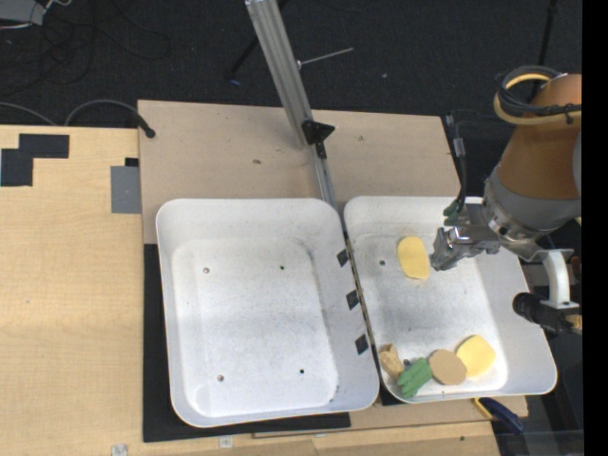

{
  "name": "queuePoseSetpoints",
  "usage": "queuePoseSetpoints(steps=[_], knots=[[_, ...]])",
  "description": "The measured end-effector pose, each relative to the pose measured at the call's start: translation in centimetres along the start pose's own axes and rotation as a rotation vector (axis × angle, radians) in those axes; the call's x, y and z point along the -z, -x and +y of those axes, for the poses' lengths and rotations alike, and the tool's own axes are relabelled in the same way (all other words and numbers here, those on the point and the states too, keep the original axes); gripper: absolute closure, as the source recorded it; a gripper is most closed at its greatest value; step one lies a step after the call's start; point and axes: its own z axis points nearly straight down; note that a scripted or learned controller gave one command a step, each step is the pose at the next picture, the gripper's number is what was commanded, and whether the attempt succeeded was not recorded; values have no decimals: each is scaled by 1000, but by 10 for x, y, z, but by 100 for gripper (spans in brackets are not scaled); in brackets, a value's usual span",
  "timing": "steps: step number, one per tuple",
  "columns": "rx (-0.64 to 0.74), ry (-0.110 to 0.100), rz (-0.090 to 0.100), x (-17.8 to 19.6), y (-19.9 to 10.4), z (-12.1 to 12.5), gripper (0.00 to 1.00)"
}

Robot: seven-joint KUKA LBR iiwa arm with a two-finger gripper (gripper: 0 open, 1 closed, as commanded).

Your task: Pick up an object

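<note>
While gripper [446,251] hangs beside yellow piece [412,257], finger state unclear, grasp not visible

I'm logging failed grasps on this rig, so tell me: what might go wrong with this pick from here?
1. The gripper sits at the right edge of the yellow oval piece, not over its middle, so it may nudge the piece aside instead of catching it.
2. The other items, a green piece, a tan disc and a yellow block, crowd the right bin's near corner; a grasp there may catch two things or hit the wall.
</note>
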Motion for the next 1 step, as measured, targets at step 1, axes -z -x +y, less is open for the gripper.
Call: queuePoseSetpoints(steps=[1], knots=[[3, -5, 2, -10, -48, 0, 100]])
